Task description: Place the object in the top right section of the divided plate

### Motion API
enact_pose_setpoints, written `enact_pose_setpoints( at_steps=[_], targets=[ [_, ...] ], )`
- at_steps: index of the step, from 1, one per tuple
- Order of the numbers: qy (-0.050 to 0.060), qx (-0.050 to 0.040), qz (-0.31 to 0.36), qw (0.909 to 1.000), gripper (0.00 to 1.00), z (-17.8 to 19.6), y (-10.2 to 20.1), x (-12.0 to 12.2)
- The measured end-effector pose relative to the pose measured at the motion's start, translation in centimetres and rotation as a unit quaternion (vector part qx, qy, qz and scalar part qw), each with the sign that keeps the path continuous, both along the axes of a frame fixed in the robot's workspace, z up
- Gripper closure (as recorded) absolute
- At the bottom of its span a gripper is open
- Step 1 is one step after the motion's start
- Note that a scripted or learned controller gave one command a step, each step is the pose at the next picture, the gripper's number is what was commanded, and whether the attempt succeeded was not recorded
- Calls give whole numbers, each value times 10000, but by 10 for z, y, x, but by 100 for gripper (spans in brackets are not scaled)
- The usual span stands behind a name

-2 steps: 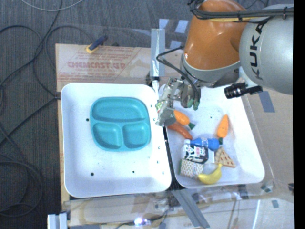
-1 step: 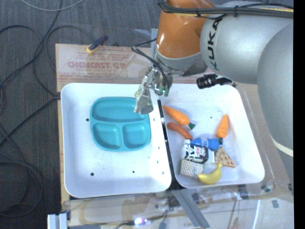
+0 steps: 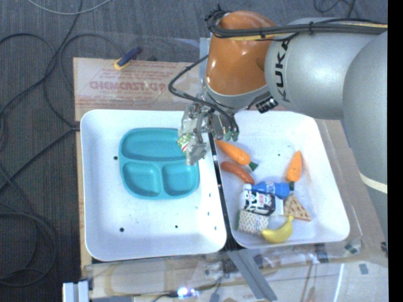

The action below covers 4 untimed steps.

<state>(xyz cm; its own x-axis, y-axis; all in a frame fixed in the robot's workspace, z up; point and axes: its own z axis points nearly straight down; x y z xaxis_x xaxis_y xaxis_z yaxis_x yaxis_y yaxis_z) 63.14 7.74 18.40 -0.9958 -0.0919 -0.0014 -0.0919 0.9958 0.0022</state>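
Note:
A teal divided plate (image 3: 154, 165) lies in the left bin (image 3: 107, 231), with one long section at the top and two smaller ones below. My gripper (image 3: 193, 148) hangs over the plate's upper right edge, close to the wall between the bins. A small white, green and red object (image 3: 184, 142) shows between its fingers, just above the right end of the plate's top section. The fingers look closed on it.
The right bin (image 3: 327, 168) holds two carrots (image 3: 234, 151) (image 3: 295, 166), a red sausage (image 3: 237, 172), a cow-patterned carton (image 3: 257, 201), a blue item (image 3: 278, 188), a triangular cracker (image 3: 296, 209), a banana (image 3: 279, 231) and a patterned box (image 3: 251, 221). Cables lie on the floor at left.

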Motion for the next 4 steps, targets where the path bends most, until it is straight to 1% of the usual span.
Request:
enact_pose_setpoints(
  at_steps=[1,2,3,4],
  targets=[
    [-16,8,1177,9930,100,16,69,30],
    [-11,10,588,9983,100,24,158,27],
    [-7,-3,2215,9752,100,17,106,-9],
    [-21,2,3877,9218,100,29,87,-5]
  ],
)
